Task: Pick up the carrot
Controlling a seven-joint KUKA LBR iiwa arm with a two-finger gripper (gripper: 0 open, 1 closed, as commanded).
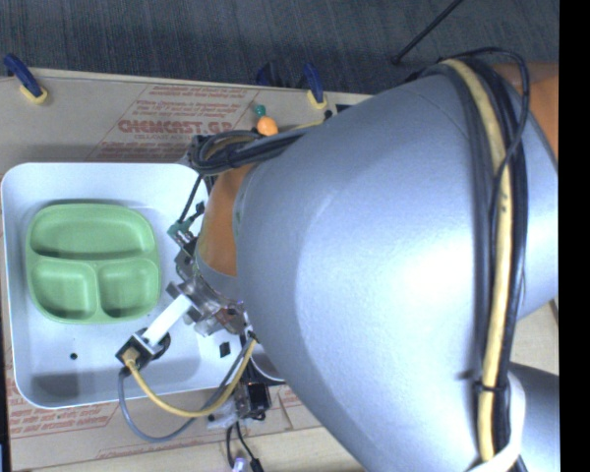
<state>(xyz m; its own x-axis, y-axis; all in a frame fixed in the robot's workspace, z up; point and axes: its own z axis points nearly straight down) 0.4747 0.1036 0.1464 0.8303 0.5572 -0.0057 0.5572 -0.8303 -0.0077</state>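
Note:
A small orange object with a green tip (265, 123), which may be the carrot, lies on the cardboard just beyond the bins' far edge. My gripper (199, 301) hangs low over the right side of the left white bin (20, 264), well in front of that orange object. The large grey arm (393, 264) hides most of the gripper, and I see nothing held in it.
A green three-compartment tray (90, 261) lies in the left half of the left bin. The arm hides the right bin. Blue clamps (26, 77) (315, 87) grip the cardboard's far edge. Loose cables (177, 401) trail over the near rim.

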